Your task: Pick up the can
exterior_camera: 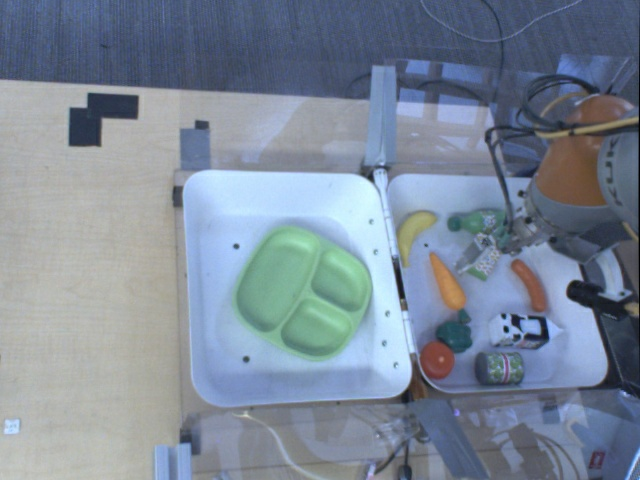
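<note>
This looks like a robotics lab. A pale wooden counter [90, 268] carries two shallow white bins [290, 388] fixed in metal brackets [381, 118], with clear guard panels around them. Behind the bins lies grey carpet [250, 18] with a loose cable [470, 13]. Right of the bins stands a grey and orange industrial arm [585, 168]. Toy food [447, 280] fills the right bin.
</note>
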Controlling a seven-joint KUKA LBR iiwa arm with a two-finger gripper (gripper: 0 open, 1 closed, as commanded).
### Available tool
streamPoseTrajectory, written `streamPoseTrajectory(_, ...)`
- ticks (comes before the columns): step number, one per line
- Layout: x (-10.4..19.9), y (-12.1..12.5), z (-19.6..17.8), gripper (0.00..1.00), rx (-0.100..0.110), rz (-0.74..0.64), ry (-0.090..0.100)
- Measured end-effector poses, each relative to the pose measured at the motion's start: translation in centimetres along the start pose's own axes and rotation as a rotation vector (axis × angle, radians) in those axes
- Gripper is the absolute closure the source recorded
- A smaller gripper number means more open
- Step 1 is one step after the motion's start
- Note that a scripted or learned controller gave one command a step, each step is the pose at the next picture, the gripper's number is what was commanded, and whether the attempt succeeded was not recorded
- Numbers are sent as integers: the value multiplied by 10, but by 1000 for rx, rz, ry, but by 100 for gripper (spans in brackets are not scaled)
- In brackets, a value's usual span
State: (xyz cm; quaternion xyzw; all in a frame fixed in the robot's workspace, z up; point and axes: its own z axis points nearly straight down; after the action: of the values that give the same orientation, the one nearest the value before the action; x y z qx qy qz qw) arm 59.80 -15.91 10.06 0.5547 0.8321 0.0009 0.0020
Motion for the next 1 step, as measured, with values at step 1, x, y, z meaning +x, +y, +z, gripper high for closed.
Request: streamPoseTrajectory(1,0,3,-13,100,-6,-7,-5)
